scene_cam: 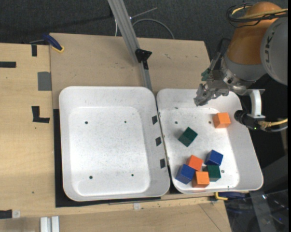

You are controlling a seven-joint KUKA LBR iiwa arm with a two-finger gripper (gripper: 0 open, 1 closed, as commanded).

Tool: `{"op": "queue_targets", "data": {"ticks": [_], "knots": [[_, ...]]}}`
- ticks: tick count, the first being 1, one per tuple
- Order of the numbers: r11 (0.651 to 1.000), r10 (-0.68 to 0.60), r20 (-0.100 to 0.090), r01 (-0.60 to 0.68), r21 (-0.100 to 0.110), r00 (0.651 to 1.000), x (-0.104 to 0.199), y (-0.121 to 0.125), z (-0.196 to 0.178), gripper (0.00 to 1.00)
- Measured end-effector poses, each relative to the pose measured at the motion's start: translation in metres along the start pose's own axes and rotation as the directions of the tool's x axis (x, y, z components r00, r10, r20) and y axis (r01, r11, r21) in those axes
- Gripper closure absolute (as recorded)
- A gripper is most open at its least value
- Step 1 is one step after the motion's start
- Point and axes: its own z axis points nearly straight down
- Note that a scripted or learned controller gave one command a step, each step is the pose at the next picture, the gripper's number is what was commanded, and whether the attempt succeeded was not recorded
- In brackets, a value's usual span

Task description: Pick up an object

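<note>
Gripper (203,98) hangs over the right bin's (246,149) 12 o'clock rim with nothing visibly held; its finger state I cannot tell. All 7 blocks lie unpicked, the nearest an orange block (221,120) toward 4 o'clock, so the pick seems barely begun.

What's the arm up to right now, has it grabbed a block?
Gripper over right bin's far edge, nothing seen held. Nearest: orange block; green block mid-bin. Five more clustered at near end.
</note>
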Motion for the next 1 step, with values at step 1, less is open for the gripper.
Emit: {"op": "queue_targets", "data": {"ticks": [1], "knots": [[1.000, -0.001, 0.000, 0.001, 0.002, 1.000, 0.0519, -0.0289, 0.0079, 1.00]]}}
